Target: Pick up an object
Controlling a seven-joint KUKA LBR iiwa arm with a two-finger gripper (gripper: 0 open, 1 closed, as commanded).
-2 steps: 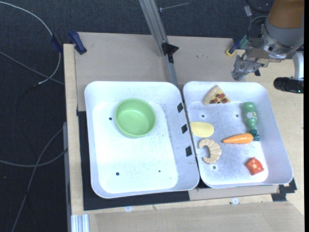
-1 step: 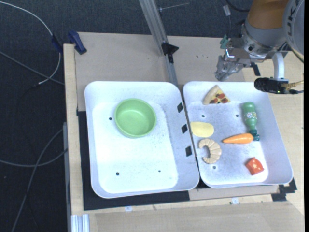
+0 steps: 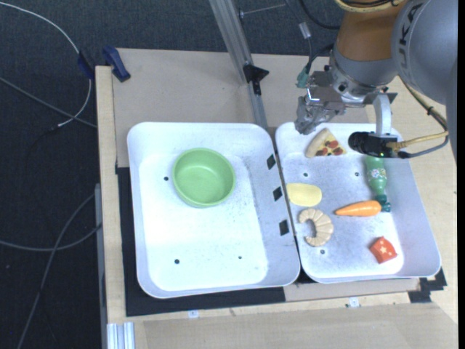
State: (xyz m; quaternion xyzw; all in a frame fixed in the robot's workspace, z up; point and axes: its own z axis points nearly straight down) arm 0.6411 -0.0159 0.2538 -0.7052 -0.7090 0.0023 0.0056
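Well, a tan triangular toy pizza slice with red dots [image 3: 324,144] lies at the right white bin's [image 3: 418,224] far edge, just beneath the fingers [image 3: 304,121], which grasp nothing I can see.

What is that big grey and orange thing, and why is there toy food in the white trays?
That is a robot arm, seen by one camera looking down from above. At its end is a gripper, like a two-finger hand, hovering beside a toy pizza slice. Two white trays sit side by side. The left tray has a green bowl. The right tray has the pizza, a yellow piece, a shrimp, a carrot, a green bottle and a red piece. I see nothing between its fingers.
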